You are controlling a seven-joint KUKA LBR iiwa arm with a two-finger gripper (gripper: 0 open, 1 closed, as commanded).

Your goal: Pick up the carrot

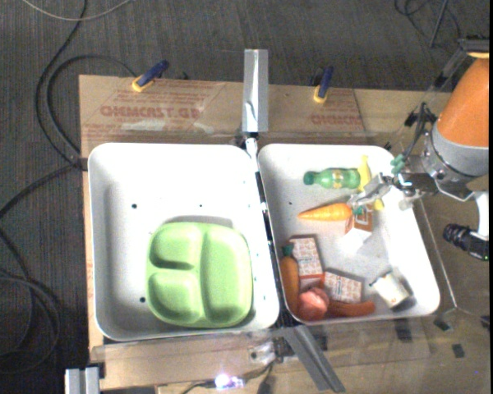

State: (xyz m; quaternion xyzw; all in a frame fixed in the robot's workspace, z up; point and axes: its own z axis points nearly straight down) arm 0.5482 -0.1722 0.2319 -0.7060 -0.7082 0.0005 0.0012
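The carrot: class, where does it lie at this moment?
The carrot lies in the right bin, just below the green bottle, pointing left.

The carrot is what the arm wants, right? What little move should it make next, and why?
Probably a short shift toward the left bin and down: the gripper hovers by the carrot's thick end, not over its middle, and nothing sits between its fingers yet.

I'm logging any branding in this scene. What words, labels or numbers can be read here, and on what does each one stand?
"CHEMCAST GP", approximately, in faint red print on the brown board behind the left bin; blurred, so the reading is uncertain.
Similar red print on the same board behind the right bin: too blurred to read.
Printing on the small cartons in the right bin: too small to read.
Label on the green bottle: unreadable.
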